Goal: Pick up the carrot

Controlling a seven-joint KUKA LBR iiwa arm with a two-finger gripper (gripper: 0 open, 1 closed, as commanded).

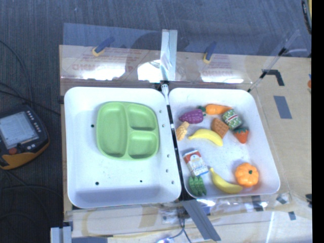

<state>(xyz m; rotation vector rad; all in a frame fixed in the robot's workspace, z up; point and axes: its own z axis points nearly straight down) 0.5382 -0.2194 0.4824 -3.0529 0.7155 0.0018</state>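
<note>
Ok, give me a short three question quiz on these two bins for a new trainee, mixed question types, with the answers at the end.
1. True or false: the green divided plate lies in the left bin.
2. How many bananas are in the right bin?
3. Multiple choice: the carrot lies A) at the far edge of the right bin, beside the purple grapes; B) on the green plate; C) at the near edge, touching the pumpkin.

Key
1. True.
2. Two: one banana mid-bin, another banana at the near edge.
3. A.
</note>
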